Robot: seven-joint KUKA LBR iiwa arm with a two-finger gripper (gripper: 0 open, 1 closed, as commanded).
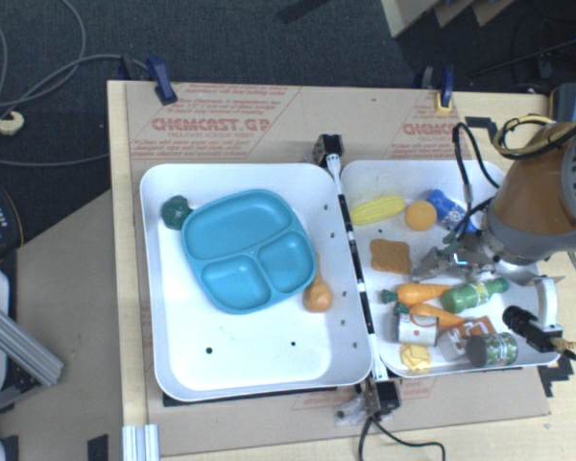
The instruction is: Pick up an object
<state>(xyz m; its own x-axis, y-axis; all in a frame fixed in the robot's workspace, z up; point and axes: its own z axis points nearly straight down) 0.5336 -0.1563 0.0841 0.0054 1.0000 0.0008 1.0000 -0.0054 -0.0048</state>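
Two white bins sit side by side on the tabletop [269, 113]; the left bin [259, 373] holds one blue divided plate [245, 250] toward its back edge, one dark green ball [177, 211] in its back left corner touching the plate, and one orange pear-shaped piece [318, 296] against its right edge; the right bin [384, 176] holds the crowd: one yellow corn cob [377, 208] near its back left corner, one orange ball [420, 216] just beside it, one blue piece [445, 205], one brown slice [391, 255], one carrot [423, 294], one green bottle [468, 298], one white can [418, 327], one yellow lump [415, 356] at the front edge, and one dark can [493, 350] in the front right corner; the tool [448, 255] is low over the middle of the right bin, above the carrot; whether it is released or clenched I cannot tell.
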